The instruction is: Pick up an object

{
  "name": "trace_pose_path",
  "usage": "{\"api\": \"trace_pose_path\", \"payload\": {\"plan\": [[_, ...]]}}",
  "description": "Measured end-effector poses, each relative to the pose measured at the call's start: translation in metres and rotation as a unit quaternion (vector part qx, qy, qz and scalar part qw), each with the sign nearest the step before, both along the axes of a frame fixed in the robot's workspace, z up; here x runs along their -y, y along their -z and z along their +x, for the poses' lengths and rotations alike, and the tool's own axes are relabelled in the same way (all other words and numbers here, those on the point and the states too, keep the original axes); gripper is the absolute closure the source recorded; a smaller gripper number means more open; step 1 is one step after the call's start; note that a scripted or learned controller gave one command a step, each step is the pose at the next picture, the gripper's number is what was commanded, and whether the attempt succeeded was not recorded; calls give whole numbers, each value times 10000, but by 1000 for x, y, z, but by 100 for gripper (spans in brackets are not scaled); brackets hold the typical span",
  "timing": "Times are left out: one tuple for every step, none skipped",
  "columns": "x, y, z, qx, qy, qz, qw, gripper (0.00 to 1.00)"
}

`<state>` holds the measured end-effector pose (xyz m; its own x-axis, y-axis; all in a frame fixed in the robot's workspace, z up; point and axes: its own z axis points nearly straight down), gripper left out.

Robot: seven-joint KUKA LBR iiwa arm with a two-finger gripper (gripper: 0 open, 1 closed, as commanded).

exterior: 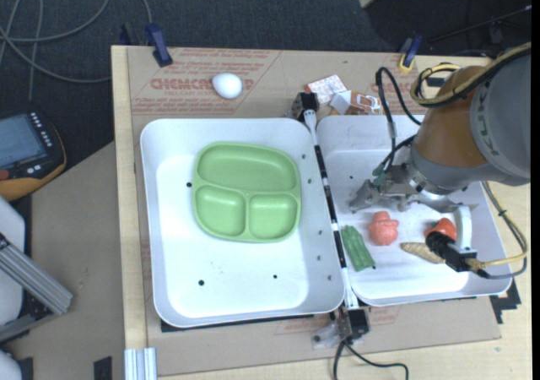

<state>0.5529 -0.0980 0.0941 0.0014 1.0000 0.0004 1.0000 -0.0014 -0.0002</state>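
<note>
Red toy in right bin, just below tool.

Grey arm, orange band, black cable.

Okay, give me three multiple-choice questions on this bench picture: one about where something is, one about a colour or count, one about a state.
1. Where does the green divided plate lie?
A. in the left bin
B. in the right bin
C. on the board beyond the bins

2. How many compartments does that plate have?
A. two
B. three
C. five

3. How does the pink-red toy stand to the claw?
A. lifted between its fingers
B. lying on the bin floor, just below the claw in the picture
C. resting on the plate

Answers: 1 A, the plate sits inside the left bin. 2 B, one long section and two smaller ones. 3 B, the toy rests on the right bin's floor.
</note>
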Motion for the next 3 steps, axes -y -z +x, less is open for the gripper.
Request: {"api": "trace_pose_path", "payload": {"plan": [[3,10,-44,-11,-1,3,10000,0],[3,-1,-43,8,-1,0,10000,100],[-61,-91,-10,3,-12,0,10000,100]]}}
